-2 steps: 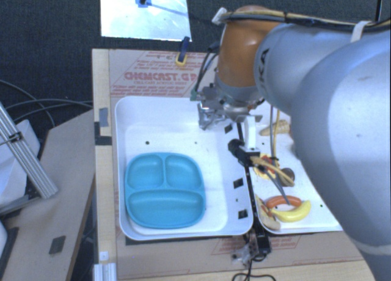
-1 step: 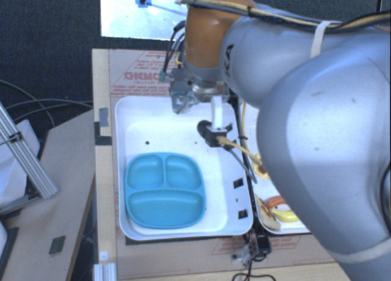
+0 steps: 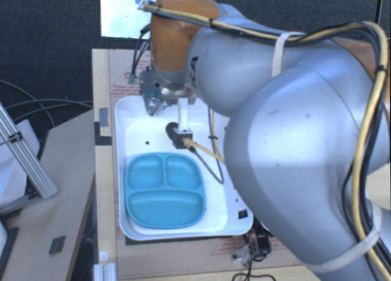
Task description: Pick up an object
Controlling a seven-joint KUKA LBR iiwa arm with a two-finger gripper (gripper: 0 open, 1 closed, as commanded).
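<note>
Camera view from above the bench: my grey arm [image 3: 293, 121] comes in from the right and takes up most of the right half of the frame. The orange band [image 3: 174, 26] above my wrist sits near the top centre.

My gripper [image 3: 166, 112] points down over the far end of a shallow white bin [image 3: 122, 151]. I cannot tell how far it is open, nor whether it has hold of anything.

Just below the gripper there is a small black piece [image 3: 176, 134], with a thin yellowish strand running from it toward the lower right. I cannot tell whether this piece is loose or part of me.

A blue plate [image 3: 165, 191] lies flat in the near half of the bin. It has three compartments — two small ones on the far side and one wide one on the near side. The plate is near my gripper but apart from it.

A white sheet of paper [image 3: 131, 5] lies beyond the bin — and a metal rail [image 3: 24, 154] slants at the left edge.
</note>
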